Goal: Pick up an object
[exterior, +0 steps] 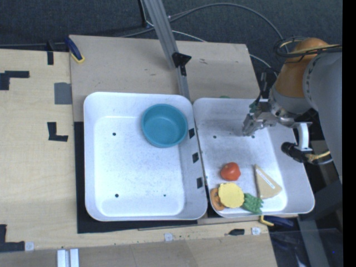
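In the right bin [222, 115] lie a red tomato [230, 171], a yellow round piece [230, 194] over an orange one, a green leafy piece [253, 203] and a tan wedge [267, 184], all grouped near the front. My gripper [250, 127] hangs over the far right part of that bin, well behind those objects, with nothing visibly between its fingers. A blue bowl [164, 125] sits in the left bin [111, 160] at its far right corner.
A slanted metal pole [167, 38] runs down to the divide between the bins. The grey arm with its orange band [297, 71] fills the right side. Cables trail across the dark floor behind the bench.
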`<action>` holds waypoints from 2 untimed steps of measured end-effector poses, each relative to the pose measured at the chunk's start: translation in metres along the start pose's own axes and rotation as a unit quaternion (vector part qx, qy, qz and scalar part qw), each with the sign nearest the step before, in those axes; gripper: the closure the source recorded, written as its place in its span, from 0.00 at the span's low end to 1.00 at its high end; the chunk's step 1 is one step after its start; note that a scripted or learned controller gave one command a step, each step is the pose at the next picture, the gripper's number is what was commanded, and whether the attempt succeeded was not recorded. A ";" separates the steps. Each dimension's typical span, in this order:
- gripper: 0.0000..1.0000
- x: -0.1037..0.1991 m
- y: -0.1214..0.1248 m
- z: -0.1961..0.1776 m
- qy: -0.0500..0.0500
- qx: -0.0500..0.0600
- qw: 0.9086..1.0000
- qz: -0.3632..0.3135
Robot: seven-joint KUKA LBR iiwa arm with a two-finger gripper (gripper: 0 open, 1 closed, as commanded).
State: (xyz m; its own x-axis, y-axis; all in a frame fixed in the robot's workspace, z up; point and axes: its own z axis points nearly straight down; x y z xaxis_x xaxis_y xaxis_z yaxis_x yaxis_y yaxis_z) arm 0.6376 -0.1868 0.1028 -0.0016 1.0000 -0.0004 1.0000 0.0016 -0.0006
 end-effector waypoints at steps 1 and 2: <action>1.00 0.000 0.007 -0.061 0.000 -0.002 1.000 0.000; 1.00 0.000 0.009 -0.124 0.000 -0.002 1.000 0.001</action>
State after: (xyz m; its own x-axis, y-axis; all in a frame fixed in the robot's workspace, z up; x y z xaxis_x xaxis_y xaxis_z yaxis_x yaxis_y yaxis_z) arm 0.6464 -0.1872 0.2265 -0.0005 1.0000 -0.0009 1.0000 0.0005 0.0041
